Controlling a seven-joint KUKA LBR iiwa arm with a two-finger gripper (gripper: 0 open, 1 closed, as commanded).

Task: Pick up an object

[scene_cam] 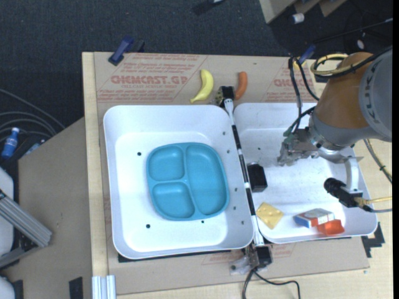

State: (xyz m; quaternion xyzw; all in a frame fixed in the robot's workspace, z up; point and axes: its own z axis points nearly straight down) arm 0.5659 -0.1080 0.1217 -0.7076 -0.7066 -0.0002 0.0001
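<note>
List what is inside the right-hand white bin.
The right bin holds a yellow cheese wedge, a small box and an orange piece. The gripper hangs above its floor; the arm covers the far corner.

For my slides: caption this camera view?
KUKA arm's gripper hovers in right bin above cheese wedge; blue divided plate fills left bin.

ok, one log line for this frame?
end effector: over right bin, nothing seen held | right bin: cheese wedge, small box, orange piece | left bin: blue divided plate
</note>
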